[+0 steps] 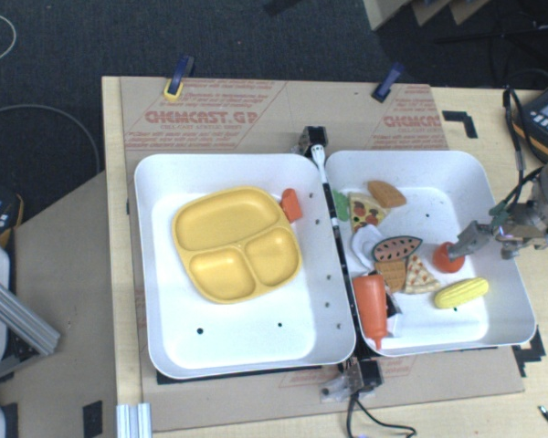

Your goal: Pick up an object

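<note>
Item: red toy tomato [448,257], right bin [493,322], beside yellow corn [461,292]. Gripper [468,240] touches it; you cannot tell its finger state. Risk: tomato rolls away, corn gets nudged.

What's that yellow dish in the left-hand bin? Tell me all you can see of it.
The yellow plate is a divided tray that looks like smooth plastic, with rounded corners and three hollows: one long one across the far side, two smaller ones nearer the camera. It lies flat, right way up, turned at a slant, in the far half of the left bin. A small orange piece lies against its far right corner.
</note>
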Available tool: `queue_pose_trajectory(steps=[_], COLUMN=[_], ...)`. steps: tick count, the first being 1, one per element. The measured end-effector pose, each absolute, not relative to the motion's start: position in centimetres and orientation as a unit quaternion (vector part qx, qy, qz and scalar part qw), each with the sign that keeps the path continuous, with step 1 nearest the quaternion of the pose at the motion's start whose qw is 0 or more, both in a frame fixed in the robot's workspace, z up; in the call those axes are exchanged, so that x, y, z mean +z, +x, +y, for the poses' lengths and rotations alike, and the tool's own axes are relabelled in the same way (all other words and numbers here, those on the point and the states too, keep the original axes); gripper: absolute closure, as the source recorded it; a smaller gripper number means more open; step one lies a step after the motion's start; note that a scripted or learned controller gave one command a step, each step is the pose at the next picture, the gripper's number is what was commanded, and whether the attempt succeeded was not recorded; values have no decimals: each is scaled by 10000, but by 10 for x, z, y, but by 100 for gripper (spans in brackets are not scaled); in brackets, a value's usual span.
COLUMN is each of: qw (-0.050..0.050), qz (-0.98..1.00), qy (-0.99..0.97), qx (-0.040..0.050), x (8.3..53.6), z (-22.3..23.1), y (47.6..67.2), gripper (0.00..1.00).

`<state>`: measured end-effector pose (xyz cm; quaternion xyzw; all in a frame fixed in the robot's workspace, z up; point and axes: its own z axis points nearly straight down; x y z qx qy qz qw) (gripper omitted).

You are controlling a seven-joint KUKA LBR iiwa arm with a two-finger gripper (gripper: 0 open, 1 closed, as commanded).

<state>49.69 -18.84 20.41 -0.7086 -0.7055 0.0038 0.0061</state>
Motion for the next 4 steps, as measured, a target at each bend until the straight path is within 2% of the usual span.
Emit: queue_pose_trajectory(steps=[1,2,3,4], qw=[-3,24,34,19], qz=[-7072,-7071,-7067,-7076], qy=[-7070,-7071,-7075,-7066], qx=[0,8,12,-23], x=[212,169,106,88], z=[-188,-185,-186,-185], y=[500,502,498,500], gripper=[0,0,0,0])
